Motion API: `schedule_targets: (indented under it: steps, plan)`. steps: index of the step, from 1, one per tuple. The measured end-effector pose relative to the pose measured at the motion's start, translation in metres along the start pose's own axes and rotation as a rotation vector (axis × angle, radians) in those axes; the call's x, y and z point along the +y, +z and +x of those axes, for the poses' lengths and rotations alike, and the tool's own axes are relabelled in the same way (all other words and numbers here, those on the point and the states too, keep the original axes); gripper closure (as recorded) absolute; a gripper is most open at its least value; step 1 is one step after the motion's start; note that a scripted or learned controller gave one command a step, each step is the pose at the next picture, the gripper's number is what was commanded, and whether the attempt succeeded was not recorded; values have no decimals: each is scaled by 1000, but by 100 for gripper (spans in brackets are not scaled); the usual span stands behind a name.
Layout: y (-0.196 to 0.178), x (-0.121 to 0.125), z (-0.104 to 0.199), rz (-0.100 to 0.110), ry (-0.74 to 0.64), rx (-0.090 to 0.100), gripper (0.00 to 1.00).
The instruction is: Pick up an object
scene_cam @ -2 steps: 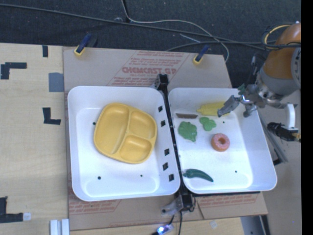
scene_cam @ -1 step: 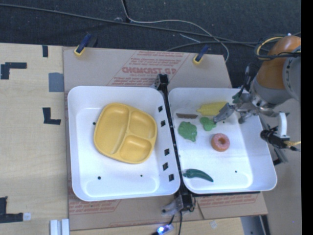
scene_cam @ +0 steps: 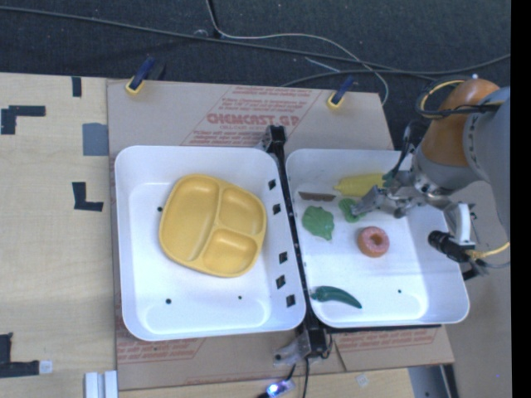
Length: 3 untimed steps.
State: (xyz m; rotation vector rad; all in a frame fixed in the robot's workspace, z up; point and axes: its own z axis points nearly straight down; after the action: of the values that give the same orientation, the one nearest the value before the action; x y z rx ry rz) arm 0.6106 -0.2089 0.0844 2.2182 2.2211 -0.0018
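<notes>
1. Camera view: I had the gripper (scene_cam: 358, 208) down low in the right bin (scene_cam: 415, 305), reaching in from the right. Its fingers sat around a small green piece (scene_cam: 349, 212). I could not tell how wide they stood or whether they truly pinched it, so I called nothing held.
2. Progress, as I judged it: the approach was done, while the grasp was unconfirmed and the lift was all left to do. Every object lay on the bin floor.
3. The candidates, placed from the fingers: one yellow piece (scene_cam: 358, 184) just behind them, touching or nearly so; one brown stick (scene_cam: 315, 196) off to their left; one green leafy piece (scene_cam: 318, 221) just beside them, lower left; one pink doughnut (scene_cam: 373, 241) near, just below; one dark green pepper (scene_cam: 336, 296) well apart, towards the front wall.
4. My count: six loose objects in the right bin, two bins, and one yellow divided tray (scene_cam: 212, 225) in the left bin (scene_cam: 137, 305), far from the fingers.
</notes>
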Motion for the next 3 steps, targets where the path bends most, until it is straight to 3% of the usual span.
schedule_targets:
  steps: [1, 3]
  plan:
    - [-15, 3, 2, -6, -1, 3, 100]
    - [-111, 2, -1, -3, 0, 1, 100]
